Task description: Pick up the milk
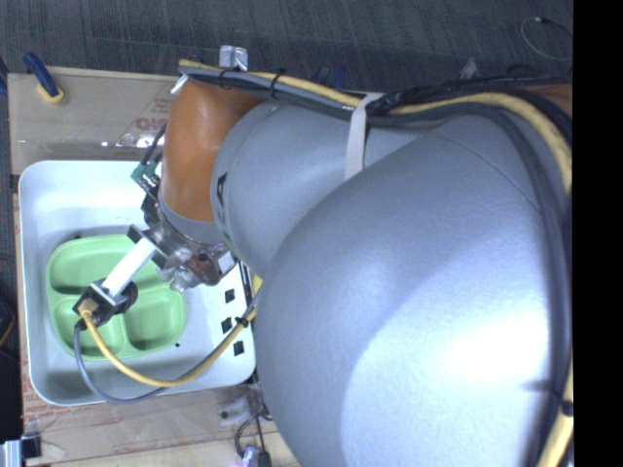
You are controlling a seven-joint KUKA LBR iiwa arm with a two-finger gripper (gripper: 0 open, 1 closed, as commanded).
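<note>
Over a green tray (70, 263) (white bin (39, 202)), the gripper (190, 269) hovers.

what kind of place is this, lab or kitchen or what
Probably a robot lab or test cell, not a kitchen. A big grey arm with cabling reaches over a white bin holding a green tray, on a wooden bench with dark carpet beyond.

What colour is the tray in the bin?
The tray is light green, seen in the camera view.
</note>
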